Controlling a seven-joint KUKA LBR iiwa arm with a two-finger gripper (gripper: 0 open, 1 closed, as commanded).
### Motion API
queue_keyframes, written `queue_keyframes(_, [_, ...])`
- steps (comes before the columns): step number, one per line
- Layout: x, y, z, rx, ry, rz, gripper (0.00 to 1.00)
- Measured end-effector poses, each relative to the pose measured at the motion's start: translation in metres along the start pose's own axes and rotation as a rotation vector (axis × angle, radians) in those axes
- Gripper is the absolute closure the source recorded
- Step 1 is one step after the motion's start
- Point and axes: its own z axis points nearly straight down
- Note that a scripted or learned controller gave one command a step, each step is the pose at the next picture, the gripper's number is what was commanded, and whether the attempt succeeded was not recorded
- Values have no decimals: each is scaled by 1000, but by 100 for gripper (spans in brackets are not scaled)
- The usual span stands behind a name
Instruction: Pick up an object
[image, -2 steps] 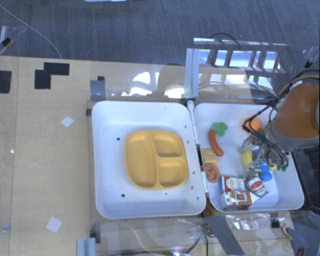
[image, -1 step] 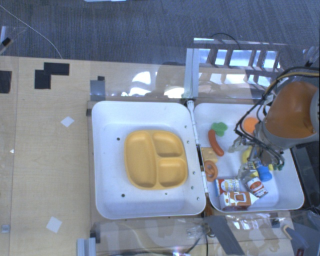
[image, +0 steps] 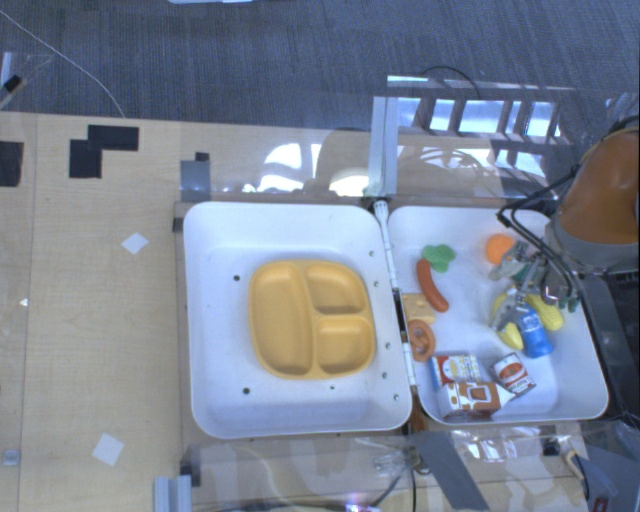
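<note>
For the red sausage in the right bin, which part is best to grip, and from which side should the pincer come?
Grip the red sausage at its middle, coming from straight above, with the fingers closing across its narrow width. It lies flat and slanted on the right bin floor, with bare floor along both long sides. The green piece crowds its upper end, so I would avoid that end.

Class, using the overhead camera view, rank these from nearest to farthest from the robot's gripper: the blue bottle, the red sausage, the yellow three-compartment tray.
1. The blue bottle, right bin, just below the gripper in the picture.
2. The red sausage, same bin, off to the gripper's left in the picture.
3. The yellow three-compartment tray, in the middle of the left bin, farthest by a wide margin.
</note>
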Motion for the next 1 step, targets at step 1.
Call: queue_keyframes(1, [44,-10,-41,2,3,615,0])
